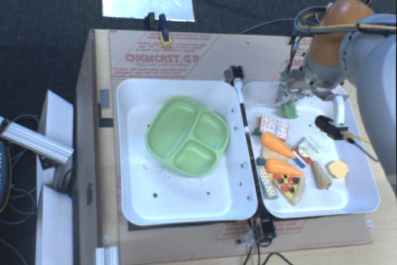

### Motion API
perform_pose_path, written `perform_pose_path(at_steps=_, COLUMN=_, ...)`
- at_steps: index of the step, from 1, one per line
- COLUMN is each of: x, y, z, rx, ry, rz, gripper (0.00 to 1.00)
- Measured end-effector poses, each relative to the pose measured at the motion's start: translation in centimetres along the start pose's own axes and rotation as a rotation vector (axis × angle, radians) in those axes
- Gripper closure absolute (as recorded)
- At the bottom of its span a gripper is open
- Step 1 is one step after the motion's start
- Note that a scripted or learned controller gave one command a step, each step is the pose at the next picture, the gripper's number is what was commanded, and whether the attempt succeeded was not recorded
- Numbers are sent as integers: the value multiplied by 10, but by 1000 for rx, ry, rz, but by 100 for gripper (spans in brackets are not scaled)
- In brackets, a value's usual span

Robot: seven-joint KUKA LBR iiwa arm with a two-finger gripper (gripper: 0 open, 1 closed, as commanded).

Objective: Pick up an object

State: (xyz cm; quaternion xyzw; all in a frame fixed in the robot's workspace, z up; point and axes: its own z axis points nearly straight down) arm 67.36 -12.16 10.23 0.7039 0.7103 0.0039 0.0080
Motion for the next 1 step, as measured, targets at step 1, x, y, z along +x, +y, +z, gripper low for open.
perform_pose_path(at_steps=1, x=61, y=-48, z=-85, rx=11, ry=6, rz=3, gripper=100)
